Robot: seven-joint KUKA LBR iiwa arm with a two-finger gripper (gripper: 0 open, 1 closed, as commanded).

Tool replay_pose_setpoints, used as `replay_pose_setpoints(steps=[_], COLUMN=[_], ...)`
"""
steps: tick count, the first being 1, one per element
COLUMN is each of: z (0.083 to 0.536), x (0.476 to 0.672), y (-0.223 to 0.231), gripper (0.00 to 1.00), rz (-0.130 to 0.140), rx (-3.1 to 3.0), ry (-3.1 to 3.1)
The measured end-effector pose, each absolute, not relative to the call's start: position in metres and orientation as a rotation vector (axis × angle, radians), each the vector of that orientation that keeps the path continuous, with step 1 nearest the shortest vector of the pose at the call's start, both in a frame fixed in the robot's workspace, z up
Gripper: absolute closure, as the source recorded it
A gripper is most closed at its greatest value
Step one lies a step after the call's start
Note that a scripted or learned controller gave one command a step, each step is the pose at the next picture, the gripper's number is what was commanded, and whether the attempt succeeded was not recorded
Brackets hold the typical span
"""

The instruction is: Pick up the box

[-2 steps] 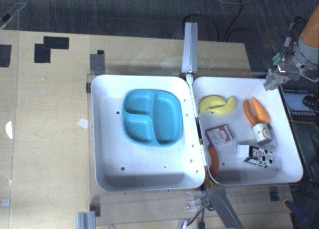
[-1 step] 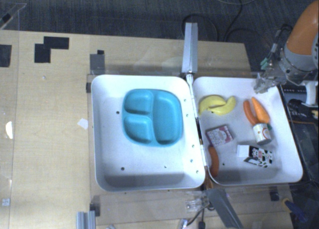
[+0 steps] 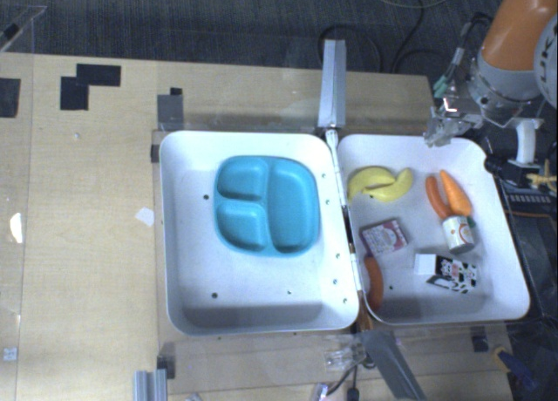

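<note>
Left bin (image 3: 174,216) held just the blue tray (image 3: 266,203); right bin (image 3: 501,216) had the banana (image 3: 380,183), sausage (image 3: 375,279), carrot (image 3: 448,196), cup (image 3: 458,232), and your box (image 3: 384,237) left of centre, below the banana. Gripper (image 3: 440,133) hung over the right bin's far edge, well apart from the box. Looked like the approach step: next you'd need to travel toward the box, then descend over it.

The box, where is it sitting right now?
The box lies in the right bin, left of centre, below the banana and above the sausage.
</note>
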State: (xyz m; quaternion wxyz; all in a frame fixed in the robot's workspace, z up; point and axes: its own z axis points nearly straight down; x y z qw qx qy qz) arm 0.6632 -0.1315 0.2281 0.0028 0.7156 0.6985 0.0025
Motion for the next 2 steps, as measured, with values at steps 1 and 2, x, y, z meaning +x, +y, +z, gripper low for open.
replay_pose_setpoints(steps=[1,2], z=[0.234,0.27], x=[0.67,0.67], y=[-0.199,-0.196], gripper=[1.0,1.0], rz=[0.006,0.007], rx=[2.27,2.268], ry=[2.162,2.164])
